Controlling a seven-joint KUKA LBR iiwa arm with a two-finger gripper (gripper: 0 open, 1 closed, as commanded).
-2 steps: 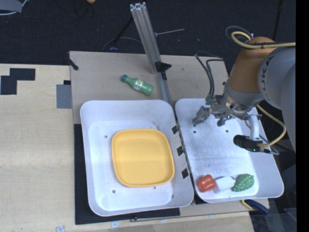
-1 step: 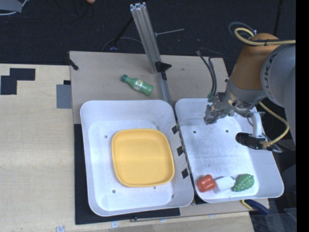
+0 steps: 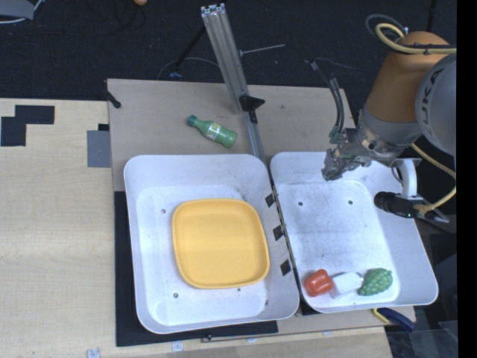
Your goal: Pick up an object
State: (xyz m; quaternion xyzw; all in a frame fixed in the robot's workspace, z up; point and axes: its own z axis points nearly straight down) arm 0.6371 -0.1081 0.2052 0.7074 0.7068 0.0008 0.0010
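Note:
In the right bin (image 3: 343,222), three small objects lie along the near edge: a red pepper-like piece (image 3: 318,282), a white block (image 3: 346,283) and a green bumpy piece (image 3: 375,281). A square yellow plate (image 3: 220,242) rests in the left bin (image 3: 149,192). My gripper (image 3: 337,168) hovers over the far edge of the right bin, well away from the three objects, with nothing visibly held.
A green bottle (image 3: 212,130) lies on the bench behind the left bin. An aluminium post (image 3: 231,58) rises behind the bins, near their shared edge. Black clips (image 3: 277,230) sit along the divider. Cables hang around the arm's wrist.

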